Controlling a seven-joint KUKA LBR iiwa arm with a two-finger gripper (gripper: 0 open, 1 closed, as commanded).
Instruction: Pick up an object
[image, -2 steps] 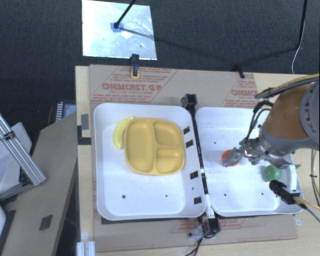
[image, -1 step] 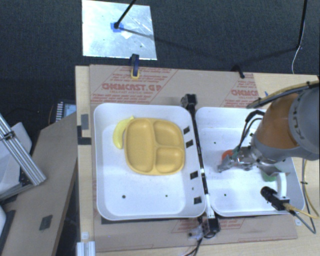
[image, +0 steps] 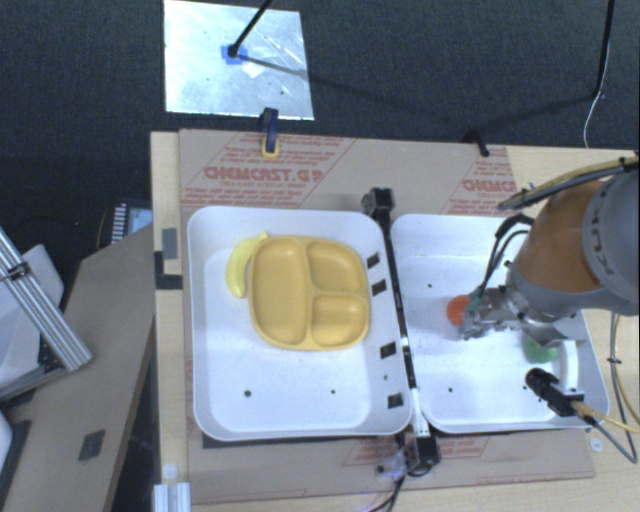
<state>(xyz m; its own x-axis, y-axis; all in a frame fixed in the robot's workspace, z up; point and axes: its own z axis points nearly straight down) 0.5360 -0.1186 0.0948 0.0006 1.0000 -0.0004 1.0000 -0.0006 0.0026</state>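
Dark carpet surrounds the bench (image: 330, 165), whose top is lined with printed cardboard under two shallow white bins set side by side. Taking the black divider (image: 392, 300) between the bins as the landmark: to its left sits the left bin (image: 290, 400), holding a yellow divided plate (image: 305, 292) with three compartments, all bare, and a banana (image: 238, 262) tucked against the plate's far-left edge. To the divider's right sits the right bin (image: 440, 390), where an orange-red object (image: 457, 308), perhaps a small ball or toy fruit, lies a short way from the divider, and a green object (image: 541, 351) lies farther right, partly hidden under the arm.

The gripper (image: 480, 318) hangs low in the right bin, just right of the orange-red object and seemingly touching or overlapping it. From this slanted angle the wrist hides the business end, so whether it is spread or closed I cannot tell, and nothing is visibly clamped by it.

As for progress, the reach appears done: the arm is down at a candidate object. What remains, by my judgement, is a confirmed grasp and the lift, since every object lies on the floor of its bin
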